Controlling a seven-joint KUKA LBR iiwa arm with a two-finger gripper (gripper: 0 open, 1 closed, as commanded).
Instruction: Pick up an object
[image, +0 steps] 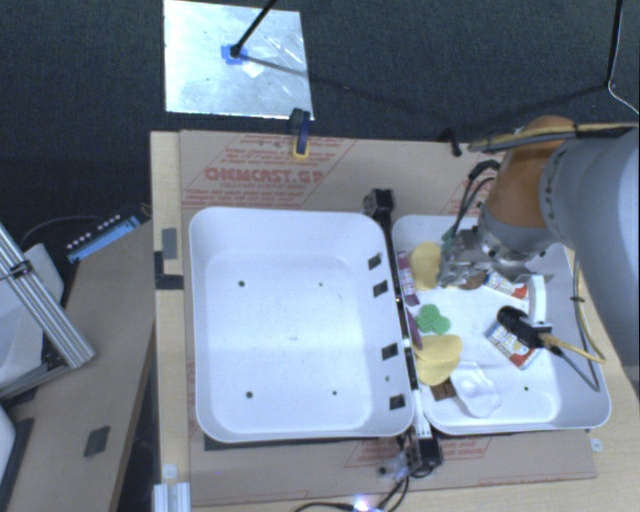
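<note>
**Tool low in the right bin, among the loose objects**

The tool (462, 268) hung low in the right bin (570, 400), near its far edge and toward its left wall. How far open it was could not be told, nor whether it had hold of anything. Just beside it, a yellow piece (426, 262) lay by the left wall. Along that wall toward the front edge lay a green piece (433, 320), a second yellow piece (441, 357) and a white lump (479, 392). A red-and-white packet (508, 345) lay mid-bin. The left bin (290, 230) stood alongside on the surface (260, 165).
</note>
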